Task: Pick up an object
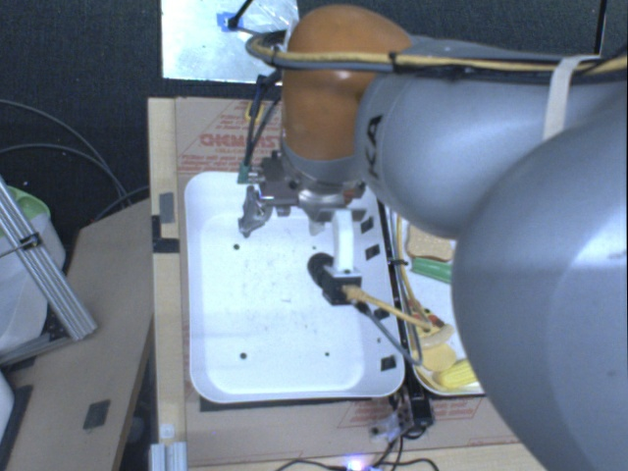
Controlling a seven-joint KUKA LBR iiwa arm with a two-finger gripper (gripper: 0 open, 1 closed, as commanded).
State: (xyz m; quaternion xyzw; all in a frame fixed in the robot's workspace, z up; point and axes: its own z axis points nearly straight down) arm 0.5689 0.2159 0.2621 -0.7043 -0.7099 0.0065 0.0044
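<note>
The grey arm with its orange band (339,77) fills the upper right of the view and hides most of the shallow white right-hand bin (471,389); a narrow strip of that bin shows along the right rim of the shallow white left-hand bin (265,361). In that strip lie a lumpy yellow object (449,371) near the left-hand bin's near right corner, a flat green strip (432,269) farther back, and a pale tan piece (432,246) just behind the green one, all cut off by the arm. Their full shapes cannot be made out.

The two-finger pincer (294,219) hangs over the far half of the left-hand bin, towards its middle. Whether it is apart or together cannot be told from this slant, and nothing can be seen gripped in it. A dark curved piece (327,278) sits just below it, over the bin's floor; whether it is part of the tool or a loose thing is unclear.

The yellow object lies outside the left-hand bin, beyond its right rim, well apart from the pincer and nearer the camera.
</note>
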